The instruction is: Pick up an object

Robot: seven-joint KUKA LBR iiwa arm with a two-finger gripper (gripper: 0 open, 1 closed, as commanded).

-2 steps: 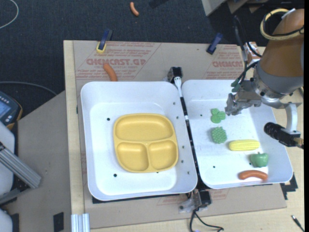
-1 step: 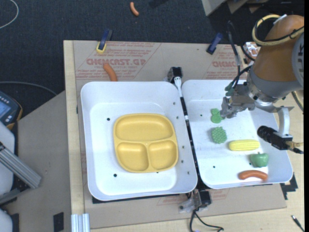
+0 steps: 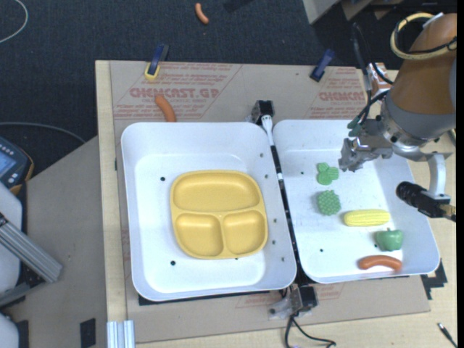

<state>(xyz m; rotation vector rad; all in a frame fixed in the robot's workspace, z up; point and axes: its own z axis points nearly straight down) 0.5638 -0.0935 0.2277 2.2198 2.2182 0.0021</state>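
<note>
Over the right bin, we see the gripper poised just above and right of a small green toy (other toys lie further down the bin); nothing sits between its fingers. We judge this the approach: next comes a descent onto the toy.

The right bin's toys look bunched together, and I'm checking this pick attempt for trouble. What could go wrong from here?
1. The gripper hangs just right of the small green toy, so a straight descent may miss or only nudge it.
2. The bumpy green toy and the corn lie close by; a push could shift them.
3. The gripper is near the right bin's far wall, so a sideways move could catch it.
</note>
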